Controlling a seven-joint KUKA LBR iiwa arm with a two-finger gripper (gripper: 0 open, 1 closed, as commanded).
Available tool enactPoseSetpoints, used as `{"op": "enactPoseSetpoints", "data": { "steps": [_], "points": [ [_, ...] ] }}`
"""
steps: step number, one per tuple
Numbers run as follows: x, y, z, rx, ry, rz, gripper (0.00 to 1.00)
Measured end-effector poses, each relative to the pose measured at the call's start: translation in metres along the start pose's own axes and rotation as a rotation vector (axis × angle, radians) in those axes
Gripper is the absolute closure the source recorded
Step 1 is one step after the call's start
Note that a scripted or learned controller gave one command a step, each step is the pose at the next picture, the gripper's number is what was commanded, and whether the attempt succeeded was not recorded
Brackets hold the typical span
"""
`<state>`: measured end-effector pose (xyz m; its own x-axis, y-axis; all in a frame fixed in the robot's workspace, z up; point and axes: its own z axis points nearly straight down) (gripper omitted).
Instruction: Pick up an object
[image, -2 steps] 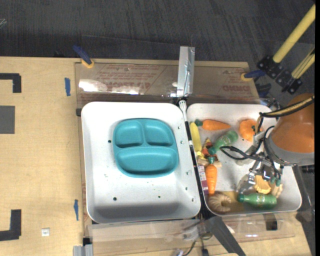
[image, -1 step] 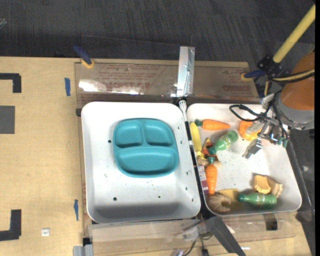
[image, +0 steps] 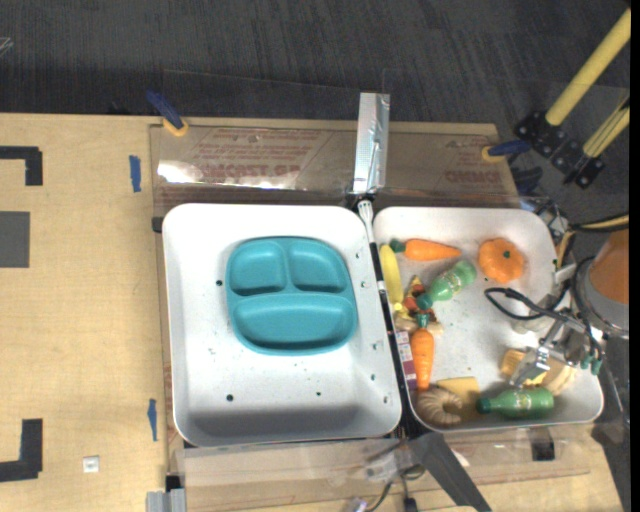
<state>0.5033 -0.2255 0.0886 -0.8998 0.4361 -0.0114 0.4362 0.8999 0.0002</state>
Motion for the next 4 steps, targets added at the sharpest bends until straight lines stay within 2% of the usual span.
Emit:
{"op": "enactPoseSetpoints", "data": {
  "steps": [1,2,3,4],
  "points": [
    [-0.004,0.001,-0.012,-0.001,-0.012,-0.001,1.00],
    [-0.060,0.031,0.000,-0.002,0.001,-0.131,1.00],
    [-0.026,0.065,-0.088,-0.003,-0.003,0.010,1.00],
    [-0.094,0.127,0.000,-0.002,0.000,-0.026,1.00]
  ]
}}
